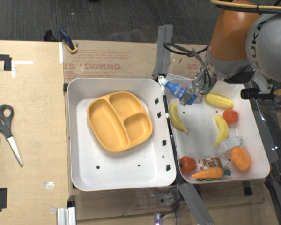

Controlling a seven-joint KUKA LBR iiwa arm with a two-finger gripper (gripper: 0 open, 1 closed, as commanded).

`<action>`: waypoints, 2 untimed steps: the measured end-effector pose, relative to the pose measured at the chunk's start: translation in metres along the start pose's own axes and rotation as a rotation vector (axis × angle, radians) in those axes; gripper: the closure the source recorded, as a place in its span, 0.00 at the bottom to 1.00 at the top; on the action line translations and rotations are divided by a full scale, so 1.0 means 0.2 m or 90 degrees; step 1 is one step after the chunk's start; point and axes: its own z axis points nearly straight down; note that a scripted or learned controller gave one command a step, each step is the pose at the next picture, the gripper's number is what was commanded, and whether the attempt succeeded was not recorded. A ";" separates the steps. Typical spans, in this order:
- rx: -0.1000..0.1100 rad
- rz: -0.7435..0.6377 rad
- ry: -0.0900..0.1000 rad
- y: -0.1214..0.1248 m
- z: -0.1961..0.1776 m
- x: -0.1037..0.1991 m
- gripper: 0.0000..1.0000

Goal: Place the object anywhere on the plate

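Observation:
A yellow plate [119, 121] with three compartments lies in the left bin [79, 172], nothing on it. A blue bottle [179, 91] with a white cap hangs tilted over the far left corner of the right bin [257, 172], cap toward the divider. My gripper [193, 97] is shut on the bottle's right end, just right of the plate's bin. The grey arm with its orange band [232, 27] reaches in from the upper right.
The right bin holds two yellow bananas [177, 117] [221, 129], a yellow piece [218, 100], a red tomato [230, 116], an orange fruit [241, 158], a carrot [208, 173] and a red pepper [187, 163]. Scissors [7, 130] lie on the bench at far left.

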 end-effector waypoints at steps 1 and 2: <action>0.000 -0.099 0.001 0.34 0.00 0.51 1.00; -0.001 -0.098 0.001 0.34 0.00 0.51 0.00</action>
